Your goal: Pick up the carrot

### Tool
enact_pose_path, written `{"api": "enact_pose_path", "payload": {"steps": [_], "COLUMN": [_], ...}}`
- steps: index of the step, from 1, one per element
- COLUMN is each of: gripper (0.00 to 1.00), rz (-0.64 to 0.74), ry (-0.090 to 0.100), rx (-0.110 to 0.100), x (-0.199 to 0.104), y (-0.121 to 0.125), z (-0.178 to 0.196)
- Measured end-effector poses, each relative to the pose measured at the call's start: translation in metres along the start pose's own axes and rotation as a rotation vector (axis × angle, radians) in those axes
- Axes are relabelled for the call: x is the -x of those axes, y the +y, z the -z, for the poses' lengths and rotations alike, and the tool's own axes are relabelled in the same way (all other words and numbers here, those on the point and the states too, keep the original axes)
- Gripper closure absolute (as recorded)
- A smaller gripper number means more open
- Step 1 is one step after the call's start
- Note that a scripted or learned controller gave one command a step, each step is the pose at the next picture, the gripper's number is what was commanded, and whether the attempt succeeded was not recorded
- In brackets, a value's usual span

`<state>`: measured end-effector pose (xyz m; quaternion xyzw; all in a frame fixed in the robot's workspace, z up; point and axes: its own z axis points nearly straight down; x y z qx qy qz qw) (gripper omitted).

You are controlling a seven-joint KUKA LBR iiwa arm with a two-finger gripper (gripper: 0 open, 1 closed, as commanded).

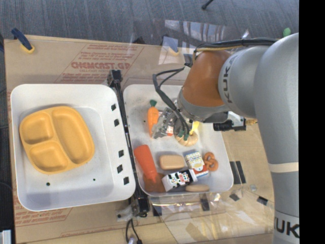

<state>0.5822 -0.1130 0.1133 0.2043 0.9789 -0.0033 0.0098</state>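
The left bin [20, 192] holds a yellow divided tray [56, 138], set toward its left side. The right bin [223, 179] holds the remaining items. The carrot [153, 116] lies in the far-left part of this bin, green top pointing away. The gripper [169, 125] sits just right of the carrot, low over the bin floor (finger state cannot be determined; nothing is visibly clamped). Along the near side lie an orange-red bottle [147, 165], a tan bread-like piece [172, 161], a small cow-print carton [179, 179] and a pretzel [210, 161]. The arm [244, 85] enters from the right.
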Motion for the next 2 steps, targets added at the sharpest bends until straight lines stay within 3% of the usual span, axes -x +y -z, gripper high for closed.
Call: {"api": "enact_pose_path", "payload": {"steps": [1,2], "gripper": [1.00,1.00], "rz": [-0.244,-0.590], "ry": [0.016,0.020], "rx": [0.002,-0.002], "x": [-0.027,-0.087], "y": [0.019,0.065], "z": [0.081,0.126]}}
